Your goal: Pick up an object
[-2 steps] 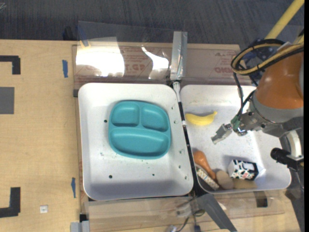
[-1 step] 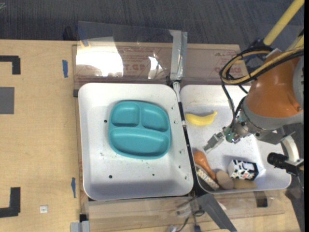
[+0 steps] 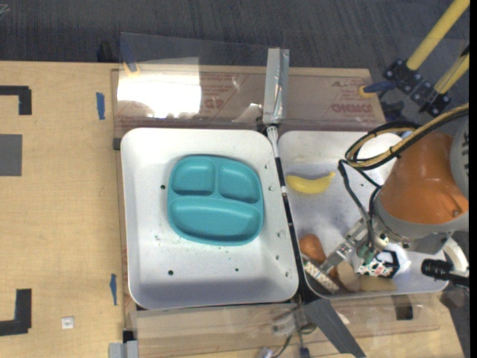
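Objects for picking all lie in the right bin (image 3: 328, 151), and from where I sit none of them is lifted yet. My arm (image 3: 421, 181) is down low over that bin's near end, and the gripper (image 3: 350, 253) sits among a small cluster there: a brown egg-shaped thing (image 3: 312, 247) just to its left, a tan piece (image 3: 347, 276) just below it, and something white and black (image 3: 387, 262) to its right. I cannot tell from this angle whether the claw is released or clenched, and I see nothing clearly caught in it, so I judge the grasp itself is still to do, then the lift. The brown thing looks the likeliest target; its long axis runs at a slant, upper left to lower right. A yellow banana (image 3: 310, 183) lies well apart near the divider, long axis across the bin, ends curling up. The left bin (image 3: 141, 222) bears a teal divided plate (image 3: 217, 200).
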